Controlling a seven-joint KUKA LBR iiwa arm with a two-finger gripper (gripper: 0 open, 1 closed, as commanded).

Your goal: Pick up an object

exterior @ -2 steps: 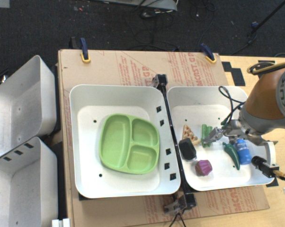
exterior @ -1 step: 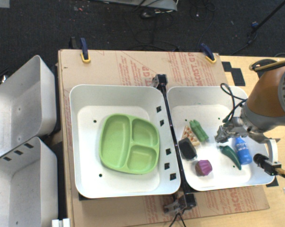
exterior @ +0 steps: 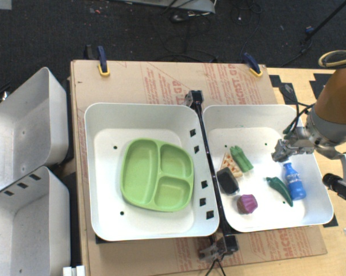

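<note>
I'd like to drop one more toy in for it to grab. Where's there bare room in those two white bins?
Right bin: its far half is bare, beyond the green toy and left of the gripper. The near half is crowded: black block, purple toy, blue bottle. Left bin: the green divided plate fills the middle, leaving bare strips around it.

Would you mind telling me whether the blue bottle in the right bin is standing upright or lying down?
Lying down: the blue bottle rests lengthwise on the right bin's floor, beside a dark green object.
</note>
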